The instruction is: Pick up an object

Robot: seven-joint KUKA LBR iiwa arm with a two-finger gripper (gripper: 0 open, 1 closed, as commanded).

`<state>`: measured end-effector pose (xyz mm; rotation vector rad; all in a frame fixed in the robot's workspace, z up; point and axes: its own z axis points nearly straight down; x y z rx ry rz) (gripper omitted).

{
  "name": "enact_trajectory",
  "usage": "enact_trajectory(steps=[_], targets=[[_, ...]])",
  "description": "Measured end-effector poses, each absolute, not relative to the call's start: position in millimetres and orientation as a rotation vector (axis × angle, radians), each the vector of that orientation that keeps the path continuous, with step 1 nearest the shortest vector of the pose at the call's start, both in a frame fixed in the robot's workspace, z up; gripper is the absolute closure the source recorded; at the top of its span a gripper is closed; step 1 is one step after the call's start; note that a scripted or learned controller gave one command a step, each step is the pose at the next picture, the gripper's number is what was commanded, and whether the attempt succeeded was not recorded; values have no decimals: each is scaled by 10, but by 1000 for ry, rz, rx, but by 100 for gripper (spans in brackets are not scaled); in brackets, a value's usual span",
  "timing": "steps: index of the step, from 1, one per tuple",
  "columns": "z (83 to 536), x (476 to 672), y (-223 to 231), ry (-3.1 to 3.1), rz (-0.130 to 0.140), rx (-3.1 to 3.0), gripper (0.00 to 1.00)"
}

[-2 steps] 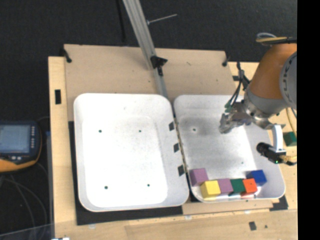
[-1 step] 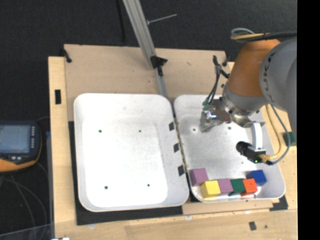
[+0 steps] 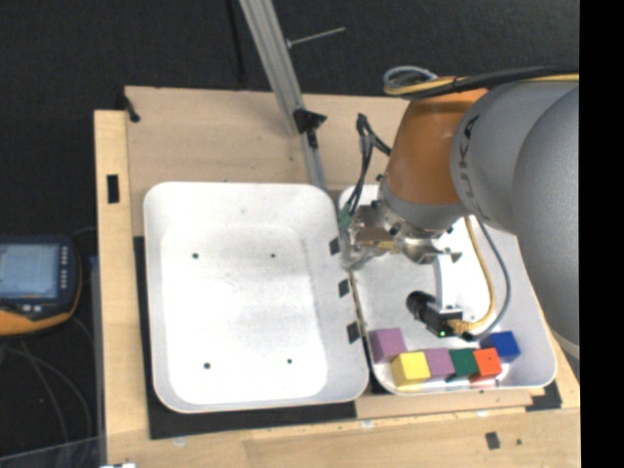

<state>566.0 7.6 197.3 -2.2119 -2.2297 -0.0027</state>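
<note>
Blocks sit in a row at the near edge of the rt bin, w/ a purple block and a blue block just behind. Further back the gripper hangs over that bin's left side; can't tell if it's wide or narrow. Left bin is alongside.

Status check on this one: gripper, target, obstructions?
Gripper over shallow white right bin, near its inner wall. Small coloured cubes bunched at near edge, apart from it. Nothing between.
</note>
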Motion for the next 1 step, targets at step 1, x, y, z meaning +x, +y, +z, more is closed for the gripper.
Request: enact_trajectory(steps=[1], targets=[[2450,5778,734,-2234,-9,-2212,100]])
